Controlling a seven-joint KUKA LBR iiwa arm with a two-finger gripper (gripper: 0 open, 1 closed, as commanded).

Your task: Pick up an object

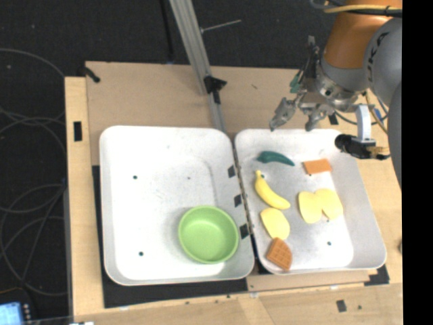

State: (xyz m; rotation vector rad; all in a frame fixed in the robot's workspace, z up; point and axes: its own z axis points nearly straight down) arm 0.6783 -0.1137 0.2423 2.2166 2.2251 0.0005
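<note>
Even, fairly bright overhead light on the white bins [169,141], faint shadows, mild softness, dark surroundings.

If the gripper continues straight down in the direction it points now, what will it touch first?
The gripper, fingers apart, hangs above the far rim of the right bin. Going straight down, it would probably meet that rim or the bare floor just inside it, beside the dark green piece. Depth is unclear from this slanted view.

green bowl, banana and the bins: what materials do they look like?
Round green bowl in the left white bin: looks like moulded plastic, matte, one even colour, smooth rounded rim. Curved yellow banana in the right white bin: probably plastic or foam toy food, since the yellow is flat and unmarked; cannot tell which. Both bins: likely thin formed plastic, white, faintly speckled, rounded corners.
</note>
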